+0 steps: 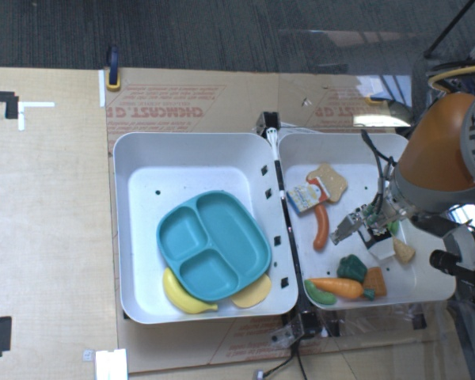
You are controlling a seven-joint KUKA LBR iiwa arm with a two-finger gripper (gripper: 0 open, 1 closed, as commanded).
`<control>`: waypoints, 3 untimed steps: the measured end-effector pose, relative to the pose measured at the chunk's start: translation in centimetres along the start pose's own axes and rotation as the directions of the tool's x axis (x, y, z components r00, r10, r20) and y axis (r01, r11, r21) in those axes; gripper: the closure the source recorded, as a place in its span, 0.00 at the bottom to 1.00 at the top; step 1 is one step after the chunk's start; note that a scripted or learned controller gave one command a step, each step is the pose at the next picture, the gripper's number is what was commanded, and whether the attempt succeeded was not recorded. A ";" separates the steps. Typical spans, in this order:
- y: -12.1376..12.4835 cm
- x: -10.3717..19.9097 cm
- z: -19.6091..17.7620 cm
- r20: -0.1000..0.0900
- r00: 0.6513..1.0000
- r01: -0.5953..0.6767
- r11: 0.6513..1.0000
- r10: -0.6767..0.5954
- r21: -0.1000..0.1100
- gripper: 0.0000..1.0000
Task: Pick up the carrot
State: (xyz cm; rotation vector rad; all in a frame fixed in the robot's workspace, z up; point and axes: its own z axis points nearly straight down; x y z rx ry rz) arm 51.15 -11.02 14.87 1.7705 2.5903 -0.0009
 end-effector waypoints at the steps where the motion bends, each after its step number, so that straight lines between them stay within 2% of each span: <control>1: -3.5 0.3 4.4 -0.004 0.990 0.143 0.990 -0.143 0.002 0.00; 2: -3.4 0.8 5.8 -0.003 0.961 -0.276 0.961 0.276 0.006 0.00; 3: -3.3 0.8 5.0 -0.002 0.963 -0.271 0.963 0.271 0.005 1.00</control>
